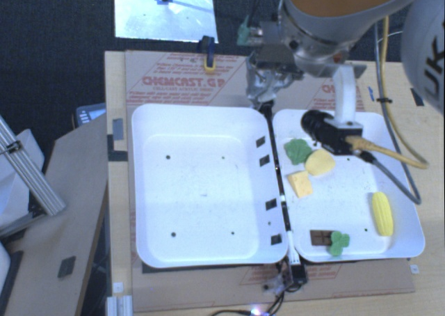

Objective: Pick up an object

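Objects wait in the right bin [400, 234]; our claw [263, 96] hangs above its far-left corner.
We cannot tell its state; next, descend on the yellow ball [320, 163].

Bench [118, 85] — two white bins [201, 182] side by side.

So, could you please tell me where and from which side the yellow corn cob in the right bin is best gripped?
Probably at the middle of the corn cob, coming straight down from above. It lies flat and alone on the right bin floor, long axis running near to far, so the jaws should close across its narrow width, left to right.
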Tool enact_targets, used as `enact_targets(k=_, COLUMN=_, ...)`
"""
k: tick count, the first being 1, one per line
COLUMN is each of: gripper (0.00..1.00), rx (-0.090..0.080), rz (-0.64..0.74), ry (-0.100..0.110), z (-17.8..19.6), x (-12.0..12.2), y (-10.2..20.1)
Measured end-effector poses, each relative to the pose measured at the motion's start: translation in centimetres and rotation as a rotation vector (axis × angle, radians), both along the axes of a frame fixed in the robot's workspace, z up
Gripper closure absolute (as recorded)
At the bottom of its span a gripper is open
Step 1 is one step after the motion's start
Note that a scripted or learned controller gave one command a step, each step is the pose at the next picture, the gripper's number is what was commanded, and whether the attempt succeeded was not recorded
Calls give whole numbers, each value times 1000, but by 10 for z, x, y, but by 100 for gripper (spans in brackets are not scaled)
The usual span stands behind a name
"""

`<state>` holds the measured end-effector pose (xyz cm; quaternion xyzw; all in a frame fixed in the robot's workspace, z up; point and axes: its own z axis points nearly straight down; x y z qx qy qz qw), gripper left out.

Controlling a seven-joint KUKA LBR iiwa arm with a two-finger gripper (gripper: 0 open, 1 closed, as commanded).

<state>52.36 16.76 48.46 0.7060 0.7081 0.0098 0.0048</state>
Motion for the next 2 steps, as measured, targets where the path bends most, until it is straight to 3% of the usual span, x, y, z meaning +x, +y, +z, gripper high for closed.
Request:
enact_targets(k=1, gripper=100, rx=-6, rz=-4, ry=9, z=54, x=66, y=-22)
enact_targets(k=2, gripper=100, rx=-10, rz=-6, ry=36, z=-79, x=-27, y=-69)
